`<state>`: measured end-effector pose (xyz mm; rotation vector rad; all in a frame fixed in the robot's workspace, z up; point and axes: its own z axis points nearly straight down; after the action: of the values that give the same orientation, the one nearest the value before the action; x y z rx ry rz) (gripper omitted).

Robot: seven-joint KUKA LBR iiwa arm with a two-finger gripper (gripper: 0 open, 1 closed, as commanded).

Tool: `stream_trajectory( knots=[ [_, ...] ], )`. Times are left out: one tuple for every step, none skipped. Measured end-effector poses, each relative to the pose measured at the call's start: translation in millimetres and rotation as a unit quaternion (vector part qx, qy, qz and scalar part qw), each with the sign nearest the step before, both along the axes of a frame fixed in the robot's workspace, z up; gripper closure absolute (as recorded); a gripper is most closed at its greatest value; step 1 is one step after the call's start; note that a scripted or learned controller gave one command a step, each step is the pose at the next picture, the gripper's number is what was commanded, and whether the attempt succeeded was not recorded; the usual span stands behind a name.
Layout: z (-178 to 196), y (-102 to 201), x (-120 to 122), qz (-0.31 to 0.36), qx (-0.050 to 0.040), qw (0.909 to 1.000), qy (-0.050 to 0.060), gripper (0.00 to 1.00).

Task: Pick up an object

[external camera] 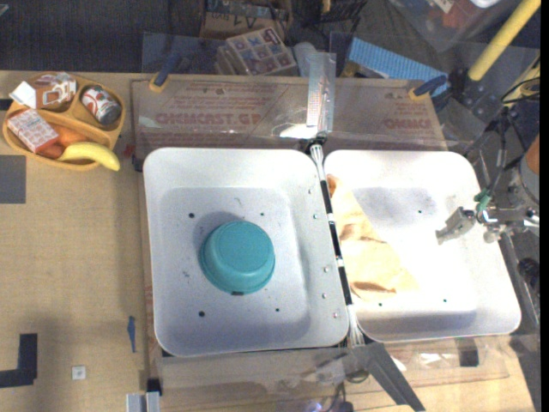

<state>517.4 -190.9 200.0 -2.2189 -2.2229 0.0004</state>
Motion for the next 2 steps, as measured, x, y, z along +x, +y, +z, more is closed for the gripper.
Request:
stream_trajectory(
  knots=[
    [-108, 66, 12, 0.001, -0.0022, 1.0000, -0.008, 0.00],
    [-107, 93, 34, 0.138, -0.0044, 0.9904, -0.010, 0.00]
  ],
)
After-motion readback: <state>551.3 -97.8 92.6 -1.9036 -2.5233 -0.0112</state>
